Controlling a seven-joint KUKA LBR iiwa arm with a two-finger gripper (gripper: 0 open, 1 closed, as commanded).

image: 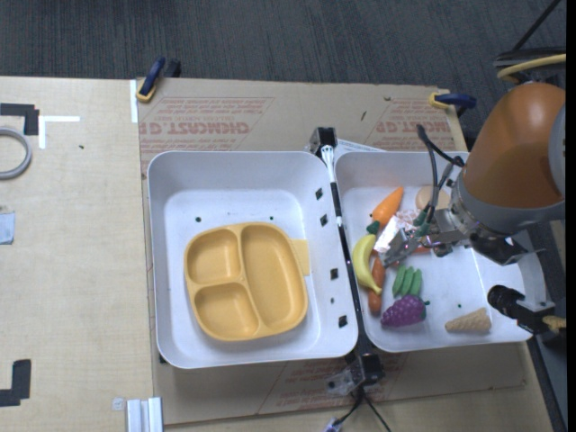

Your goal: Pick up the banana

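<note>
The yellow banana (364,261) lies curved along the left wall of the right bin (504,286), pointing roughly front to back. My gripper (394,243) reaches in from the right and hangs low, just right of the banana's upper half and close to it. Nothing is visibly held in it. The arm's orange band and grey wrist (513,165) cover the bin's back right part.
An orange carrot (387,205) lies behind the gripper. Green pods (407,282), purple grapes (403,310) and a tan cone (469,322) sit toward the front. A red piece (377,277) lies against the banana. The left bin (171,205) holds a yellow divided plate (245,280).
</note>
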